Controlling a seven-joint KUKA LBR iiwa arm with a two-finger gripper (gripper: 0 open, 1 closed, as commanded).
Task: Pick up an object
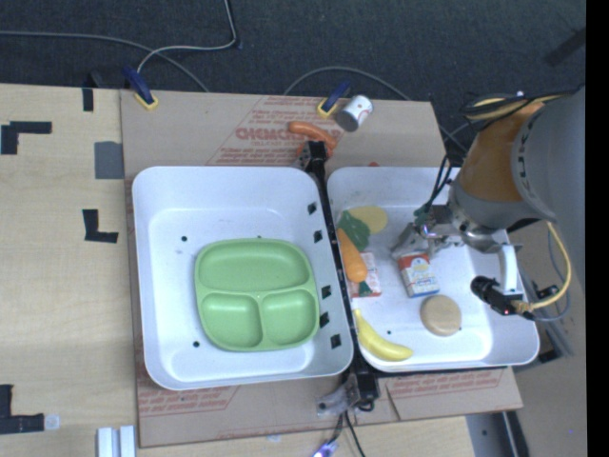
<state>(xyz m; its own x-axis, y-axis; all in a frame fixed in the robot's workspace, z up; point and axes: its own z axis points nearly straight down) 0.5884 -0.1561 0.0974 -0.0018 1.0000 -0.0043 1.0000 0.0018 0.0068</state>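
The right bin (495,348) holds a small red-and-white carton (417,276), a round tan biscuit-like piece (442,315), a yellow banana (379,342), an orange carrot (354,261), a green leafy piece (354,228), a yellow piece (373,218) and a white-and-red packet (367,282). My gripper (419,242) hangs low over the right bin, just above the carton's upper end. Nothing shows between its fingers from this angle.
The left bin (157,208) carries a green three-compartment plate (257,291). The grey arm with its orange band (490,160) covers the right bin's far right side. Clamps and a small white cup (355,111) sit on the cardboard behind the bins.
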